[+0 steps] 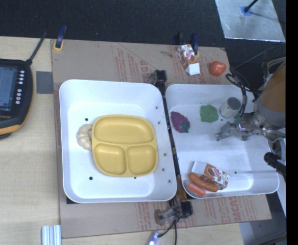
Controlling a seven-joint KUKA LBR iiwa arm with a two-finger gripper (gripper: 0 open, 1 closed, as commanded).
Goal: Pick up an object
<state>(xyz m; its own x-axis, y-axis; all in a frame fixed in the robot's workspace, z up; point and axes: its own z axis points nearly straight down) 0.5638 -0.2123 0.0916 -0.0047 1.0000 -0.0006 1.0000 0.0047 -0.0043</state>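
The right bin [256, 167] holds a purple bunch of grapes [179, 121] near its left wall, a green leafy piece [208, 113] at the back, and an orange sausage [199, 183] beside a small printed packet [213, 173] at the front. My gripper [227, 131] hangs low over the middle of this bin, to the right of the grapes and just below and right of the green piece. Nothing is visibly in its hold. In the left bin [75, 177] lies a yellow divided plate [124, 144] with a pale bread roll [83, 136] against its left edge.
Behind the right bin, a small carton [188, 59] and a red tomato [217, 68] rest on the cardboard. A teach pendant [3, 98] lies at the far left of the bench. Cables and the arm's body crowd the right bin's right side.
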